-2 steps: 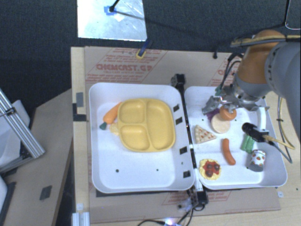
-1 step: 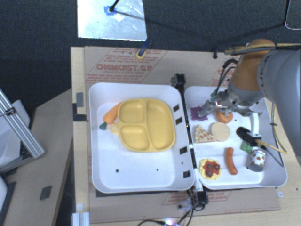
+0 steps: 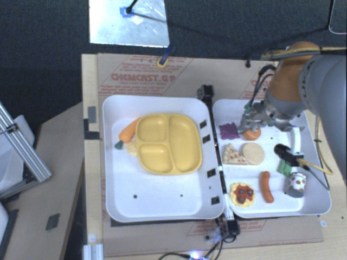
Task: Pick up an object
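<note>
Likely target: orange piece (image 3: pixel 252 135), upper-middle of right bin (image 3: pixel 310 199), directly under the jaws, which hang low over it. Jaws' state: can't tell, since the arm (image 3: pixel 303 85) hides them, and nothing shows the piece is pinched.

Piece looks like small, rounded plastic toy food, so prob. light, stiff, smooth and not fragile. It may squirt or roll out if squeezed off-centre. Best hold, I'd say: across its widest part, centred, low enough to get past the curve.

Around it:
- Grapes (image 3: pixel 229 130) just beside it, to view-left.
- Bun (image 3: pixel 253 154) near, below.
- Pizza (image 3: pixel 233 155) against the bun; touching or not, can't tell.
- Sausage (image 3: pixel 265 186), pasta disc (image 3: pixel 242 194), green item (image 3: pixel 284 168) and can (image 3: pixel 296 183) are further down, well apart, no bother.
- Left bin (image 3: pixel 124 194) has the yellow tray (image 3: pixel 165 143) w/ carrot (image 3: pixel 129 130) at its edge; irrelevant here.

In the way: grapes are the main risk, as a jaw coming down on that side could nudge or catch them. Bun is close enough to get bumped if the approach drifts down-view. The bin's upper wall is near but prob. OK.
</note>
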